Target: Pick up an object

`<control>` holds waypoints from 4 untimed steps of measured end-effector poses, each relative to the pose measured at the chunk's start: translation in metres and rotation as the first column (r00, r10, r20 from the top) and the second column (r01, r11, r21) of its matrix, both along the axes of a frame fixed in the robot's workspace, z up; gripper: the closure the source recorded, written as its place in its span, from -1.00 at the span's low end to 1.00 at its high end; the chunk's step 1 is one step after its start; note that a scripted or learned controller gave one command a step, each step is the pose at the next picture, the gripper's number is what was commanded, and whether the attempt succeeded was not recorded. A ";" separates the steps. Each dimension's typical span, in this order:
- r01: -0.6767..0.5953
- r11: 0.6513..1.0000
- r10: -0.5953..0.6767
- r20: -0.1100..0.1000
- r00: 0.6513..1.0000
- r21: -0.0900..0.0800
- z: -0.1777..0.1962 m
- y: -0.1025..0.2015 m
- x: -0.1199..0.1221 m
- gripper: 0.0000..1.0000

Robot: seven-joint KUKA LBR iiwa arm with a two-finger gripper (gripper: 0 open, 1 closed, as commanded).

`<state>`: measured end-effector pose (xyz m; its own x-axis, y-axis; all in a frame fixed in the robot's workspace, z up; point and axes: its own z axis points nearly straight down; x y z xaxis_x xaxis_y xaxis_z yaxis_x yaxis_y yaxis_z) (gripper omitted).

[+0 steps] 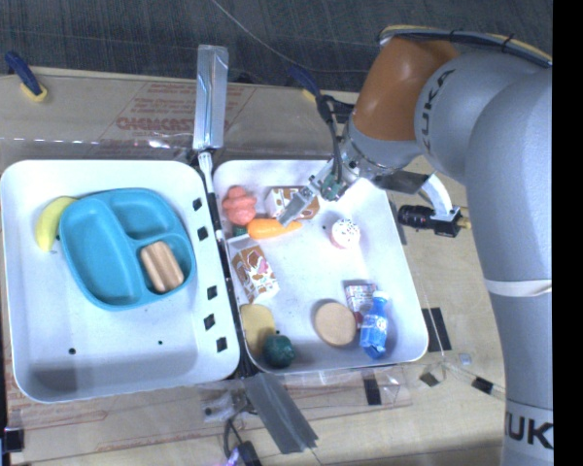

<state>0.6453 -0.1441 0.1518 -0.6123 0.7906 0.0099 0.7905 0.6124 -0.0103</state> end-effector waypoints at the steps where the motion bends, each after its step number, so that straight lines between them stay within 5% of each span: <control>1: 0.187 0.982 -0.187 0.052 0.981 -0.008 -0.041 0.034 -0.011 -1.00; 2: 0.184 0.983 -0.183 0.063 0.981 -0.009 -0.027 0.033 -0.008 1.00; 3: 0.183 0.983 -0.182 0.061 0.981 -0.009 -0.027 0.034 -0.008 -1.00; 4: 0.226 0.974 -0.225 0.056 0.973 0.000 -0.041 0.027 -0.028 -1.00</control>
